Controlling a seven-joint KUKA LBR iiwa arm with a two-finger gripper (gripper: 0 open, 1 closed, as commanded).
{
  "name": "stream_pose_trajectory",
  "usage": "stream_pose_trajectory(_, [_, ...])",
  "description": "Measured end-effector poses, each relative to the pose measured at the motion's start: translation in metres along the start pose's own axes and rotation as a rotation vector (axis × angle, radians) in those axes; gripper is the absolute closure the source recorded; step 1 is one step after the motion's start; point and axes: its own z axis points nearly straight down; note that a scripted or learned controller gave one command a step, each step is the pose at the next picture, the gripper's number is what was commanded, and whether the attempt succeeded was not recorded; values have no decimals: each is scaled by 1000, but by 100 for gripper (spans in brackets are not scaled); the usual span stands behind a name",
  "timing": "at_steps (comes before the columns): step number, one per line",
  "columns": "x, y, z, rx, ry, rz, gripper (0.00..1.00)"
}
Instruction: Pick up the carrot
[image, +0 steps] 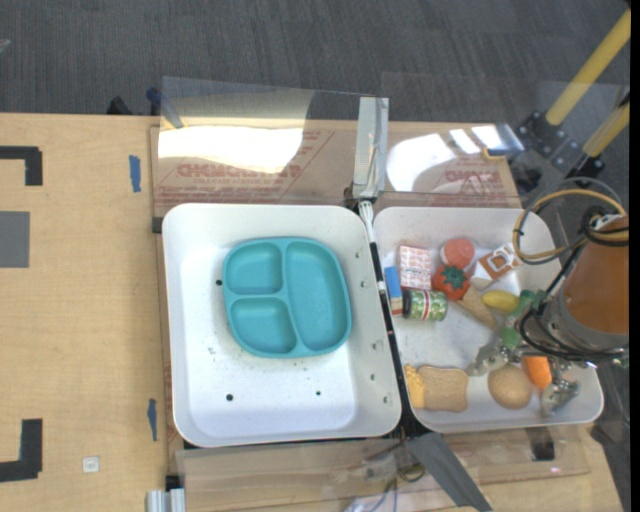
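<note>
One carrot (538, 371) lies in the right bin (585, 415), and the fingers (530, 375) stand spread wide on either side of it, not yet gripping. Just left of them sits a potato (509, 388), crowding the approach, so the wide straddle probably gives clearance.

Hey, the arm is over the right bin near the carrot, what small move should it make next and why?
Probably a short descent straight onto the carrot. The gripper sits right over it in the right bin, but I can't confirm the carrot is between its fingers. The potato lies close beside the carrot, so it should go down slowly to avoid nudging it.
</note>
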Motion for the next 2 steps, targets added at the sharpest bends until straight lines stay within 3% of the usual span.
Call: stream_pose_trajectory(2, [-3, 2, 0, 0, -2, -37, 0])
